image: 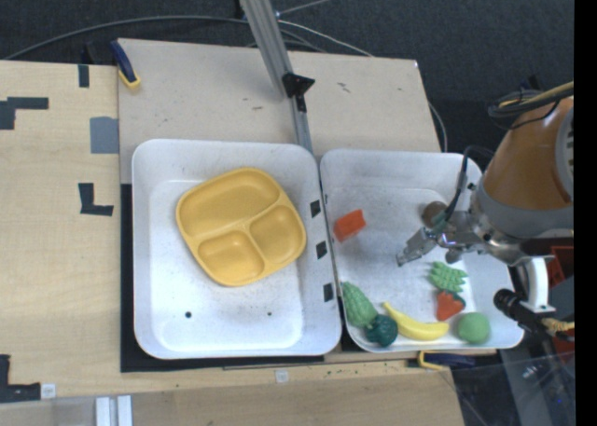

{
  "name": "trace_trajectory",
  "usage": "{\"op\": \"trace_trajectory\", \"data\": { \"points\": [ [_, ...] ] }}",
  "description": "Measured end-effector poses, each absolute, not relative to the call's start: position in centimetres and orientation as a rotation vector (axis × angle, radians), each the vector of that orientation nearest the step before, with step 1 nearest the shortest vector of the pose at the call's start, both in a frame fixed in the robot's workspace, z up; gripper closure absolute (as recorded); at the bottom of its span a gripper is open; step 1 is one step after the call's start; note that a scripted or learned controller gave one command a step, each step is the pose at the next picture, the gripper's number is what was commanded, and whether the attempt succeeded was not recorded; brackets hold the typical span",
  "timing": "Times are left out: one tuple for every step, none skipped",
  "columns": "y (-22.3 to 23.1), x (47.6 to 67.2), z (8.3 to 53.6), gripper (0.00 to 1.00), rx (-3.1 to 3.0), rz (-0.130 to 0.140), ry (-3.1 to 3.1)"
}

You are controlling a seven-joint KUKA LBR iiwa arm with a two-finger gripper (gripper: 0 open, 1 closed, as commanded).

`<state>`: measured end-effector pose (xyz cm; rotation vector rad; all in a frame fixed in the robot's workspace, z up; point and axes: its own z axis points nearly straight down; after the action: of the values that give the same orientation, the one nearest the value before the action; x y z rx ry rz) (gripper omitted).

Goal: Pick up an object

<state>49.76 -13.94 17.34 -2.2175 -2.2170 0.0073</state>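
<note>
End effector (410, 254) hangs low in the right bin (392, 168), grip state impossible to tell. Nearest target, the green leafy toy (448, 276), lies just beside it; the arm should centre over it before descending.

Even overhead light, soft short shadows, slightly grainy, mild blur throughout

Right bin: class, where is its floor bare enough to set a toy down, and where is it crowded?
The right bin is bare along its far side, above the orange block, and in the middle between that block and the gripper. The near edge is crowded: cucumber, banana, strawberry, green ball.
</note>
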Motion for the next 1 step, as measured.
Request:
{"op": "trace_trajectory", "data": {
  "points": [
    [-14.05, 48.53, 11.81, 0.0, -2.216, 0.008, -2.216]
  ]
}}
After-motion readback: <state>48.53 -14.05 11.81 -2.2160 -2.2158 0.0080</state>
